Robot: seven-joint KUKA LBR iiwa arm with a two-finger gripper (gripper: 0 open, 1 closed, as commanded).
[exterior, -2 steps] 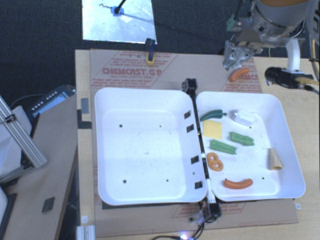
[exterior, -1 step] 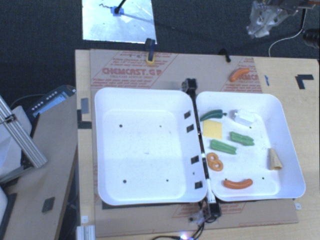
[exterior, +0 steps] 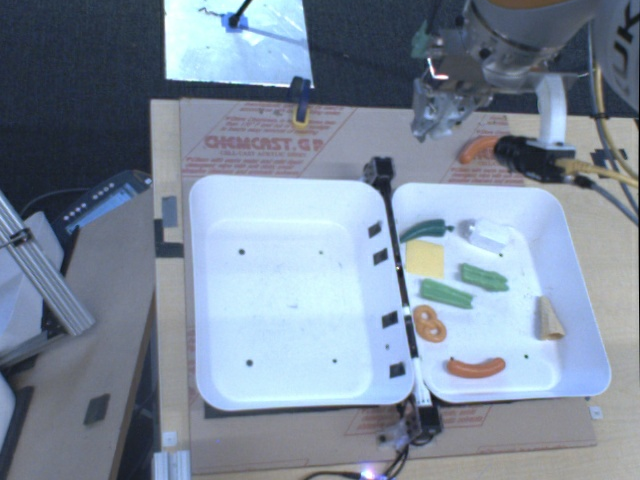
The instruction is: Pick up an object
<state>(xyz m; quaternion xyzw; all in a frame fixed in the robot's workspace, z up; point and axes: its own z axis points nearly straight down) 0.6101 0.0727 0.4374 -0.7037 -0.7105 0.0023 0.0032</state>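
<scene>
My gripper (exterior: pixel 432 123) hangs high over the board, behind the back rim of the right bin (exterior: pixel 580 298). No item shows between its tips. The right bin holds several small items. At the back are a dark green pepper (exterior: pixel 422 230) and a clear plastic piece (exterior: pixel 490 234). Further forward lie a yellow block (exterior: pixel 424 259), a green bumpy piece (exterior: pixel 483 277) and a green pod (exterior: pixel 445 294). Nearer the front are an orange pretzel (exterior: pixel 430 323), an orange sausage (exterior: pixel 475 367) and a tan cone (exterior: pixel 549 317). Another orange sausage (exterior: pixel 478 149) lies on the board outside the bin, just right of the gripper.
The left bin (exterior: pixel 210 298) sits beside the right one, joined by a black hinged divider (exterior: pixel 392 268). A yellow and blue clamp (exterior: pixel 299 103) stands on the board's far edge. A shiny metal sheet (exterior: pixel 237 28) lies beyond the board.
</scene>
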